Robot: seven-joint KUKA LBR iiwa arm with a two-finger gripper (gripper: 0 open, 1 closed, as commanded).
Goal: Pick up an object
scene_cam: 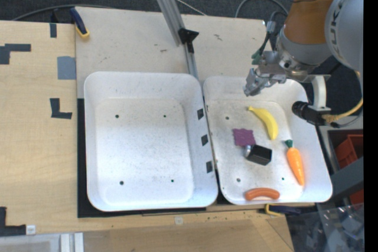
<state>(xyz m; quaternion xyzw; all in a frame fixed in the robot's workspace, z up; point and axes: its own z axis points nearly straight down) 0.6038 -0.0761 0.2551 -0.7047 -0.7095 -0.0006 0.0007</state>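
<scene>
Two white bins sit side by side on the surface; the left bin (142, 138) holds nothing, while the right bin (227, 186) gathers all the pieces, probably so the arm can reach them. The banana (265, 121) lies in its far part, long axis running from far-left to near-right. The gripper (253, 87) hovers just beyond it; I cannot tell its state.

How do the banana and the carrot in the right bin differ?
The banana is yellow and curved; the carrot is orange, straight and tapered, with a green top. The banana lies nearer the hand, in the bin's far half; the carrot lies along the right wall. Both lie flat in the right bin, untouched.
</scene>
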